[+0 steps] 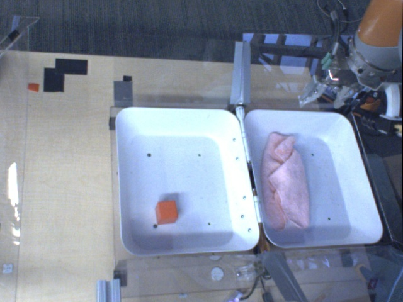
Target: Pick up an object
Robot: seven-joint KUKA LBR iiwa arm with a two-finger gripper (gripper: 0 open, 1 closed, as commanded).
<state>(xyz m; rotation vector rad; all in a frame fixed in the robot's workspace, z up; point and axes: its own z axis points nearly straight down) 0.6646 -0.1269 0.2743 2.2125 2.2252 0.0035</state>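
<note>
A: Pink cloth [286,182] — any label or writing?

B: None readable. It lies folded in the right bin [352,187], left of the middle, long axis running from the far wall to the near wall. Bare floor to its right.

A: Other bin?

B: Left bin [189,137] has an orange block [167,212] near the front, lots of room around.

A: Your pincer?

B: My gripper [322,88] sits past the right bin's far rim, nothing held. Open or closed, can't tell.

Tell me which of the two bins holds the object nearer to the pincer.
The right bin. Its pink cloth lies nearer to the pincer at the top right, while the orange block sits in the left bin, far away.
</note>
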